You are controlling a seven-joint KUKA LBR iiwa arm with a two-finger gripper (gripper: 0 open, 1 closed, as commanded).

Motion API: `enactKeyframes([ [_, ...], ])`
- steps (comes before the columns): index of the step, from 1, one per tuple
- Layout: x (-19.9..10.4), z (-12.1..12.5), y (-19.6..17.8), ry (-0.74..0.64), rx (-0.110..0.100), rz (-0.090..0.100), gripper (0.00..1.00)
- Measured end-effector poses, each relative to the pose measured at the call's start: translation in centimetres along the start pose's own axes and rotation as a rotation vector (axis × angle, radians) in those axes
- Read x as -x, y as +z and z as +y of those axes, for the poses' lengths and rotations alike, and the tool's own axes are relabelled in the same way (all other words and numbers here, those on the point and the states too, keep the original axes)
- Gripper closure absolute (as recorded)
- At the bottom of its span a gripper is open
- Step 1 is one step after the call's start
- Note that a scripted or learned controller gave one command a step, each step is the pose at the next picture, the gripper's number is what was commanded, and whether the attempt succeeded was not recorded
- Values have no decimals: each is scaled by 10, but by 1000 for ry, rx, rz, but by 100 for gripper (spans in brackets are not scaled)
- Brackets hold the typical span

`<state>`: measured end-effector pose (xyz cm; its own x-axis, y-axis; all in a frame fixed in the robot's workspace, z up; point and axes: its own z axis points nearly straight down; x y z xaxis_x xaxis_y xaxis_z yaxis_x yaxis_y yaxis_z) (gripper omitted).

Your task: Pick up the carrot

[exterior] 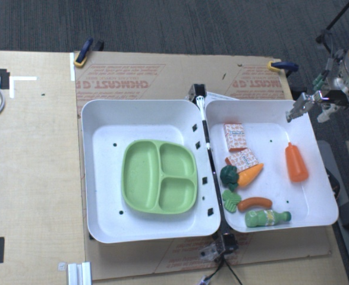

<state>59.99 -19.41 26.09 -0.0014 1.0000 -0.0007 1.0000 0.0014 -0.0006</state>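
You'll find the orange plastic carrot with its dark green leafy top [241,175] lying tilted in the right white bin [317,177], touching a red-and-white carton [244,158] above it. The hand [310,107] hangs over that bin's upper right corner, well apart from the carrot; you cannot tell how its fingers stand.

Arm: enters at the upper right, mostly cut off by the frame edge.
Gripper [307,105]: points left, jaws empty.
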Motion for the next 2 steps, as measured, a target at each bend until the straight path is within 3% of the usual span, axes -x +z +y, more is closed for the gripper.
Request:
enactKeyframes([
  [1,-73,-120,65,94,0,1,0],
  [2,-96,-61,101,311,1,0,0],
])
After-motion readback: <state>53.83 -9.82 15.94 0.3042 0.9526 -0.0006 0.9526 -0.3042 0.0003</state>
